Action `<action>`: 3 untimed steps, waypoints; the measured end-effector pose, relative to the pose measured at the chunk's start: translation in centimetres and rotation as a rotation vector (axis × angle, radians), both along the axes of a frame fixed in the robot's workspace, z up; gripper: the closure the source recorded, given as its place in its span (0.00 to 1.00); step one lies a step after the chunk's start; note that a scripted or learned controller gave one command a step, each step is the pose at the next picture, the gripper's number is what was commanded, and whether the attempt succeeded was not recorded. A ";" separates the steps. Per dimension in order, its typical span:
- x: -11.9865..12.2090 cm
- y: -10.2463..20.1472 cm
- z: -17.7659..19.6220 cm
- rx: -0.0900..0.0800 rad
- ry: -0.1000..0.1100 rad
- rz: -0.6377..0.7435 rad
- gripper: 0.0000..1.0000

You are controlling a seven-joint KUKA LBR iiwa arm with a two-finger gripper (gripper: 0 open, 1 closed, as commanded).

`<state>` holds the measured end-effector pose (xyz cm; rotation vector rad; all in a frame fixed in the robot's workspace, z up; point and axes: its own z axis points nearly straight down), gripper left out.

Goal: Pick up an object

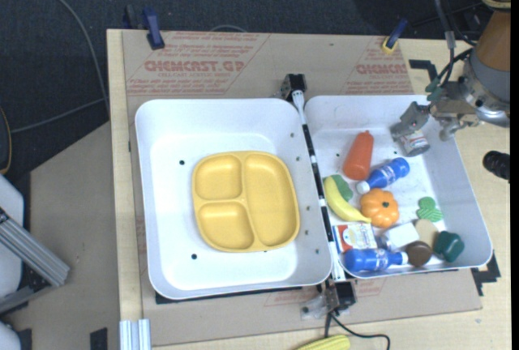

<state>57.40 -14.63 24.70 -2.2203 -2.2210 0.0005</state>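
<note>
Pincer (411, 134) of the grey arm hangs over the upper right part of the right bin (469, 178), reaching in from the right edge of the camera view. Whether it is parted or closed cannot be told from this angle, and nothing can be seen gripped in it.

Two shallow white bins sit side by side on a desk (243, 65) covered with brown board. Red lettering on the board reads "CHEMCAST GP", once above each bin, the right one partly hidden.

Left bin (162, 178) holds a yellow divided tray (245, 200) with three compartments, lying flat near the middle.

Right bin holds a cluster of small toy items. An orange carrot-like piece (358, 155) lies just below and left of the pincer. A blue bottle (388, 174) lies tilted beside it. A yellow banana (342, 201) rests near the bin's left wall, with a green piece touching its upper end. A small orange pumpkin (380, 208) sits beside the banana. Below are a white carton (354, 237) with red print too small to read, a second blue bottle (371, 260) along the lower wall, a brown round piece (418, 253), and a dark green piece (448, 245) near the lower right corner.

Blue clamp (152, 28) grips the board's top left edge.
</note>
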 end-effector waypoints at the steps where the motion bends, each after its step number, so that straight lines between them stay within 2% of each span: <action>1: 3.4 2.6 -16.3 0.000 -0.002 0.000 0.00; 2: 3.5 2.6 -15.2 -0.001 -0.004 0.000 1.00; 3: 3.9 11.1 -6.1 0.001 -0.004 0.002 1.00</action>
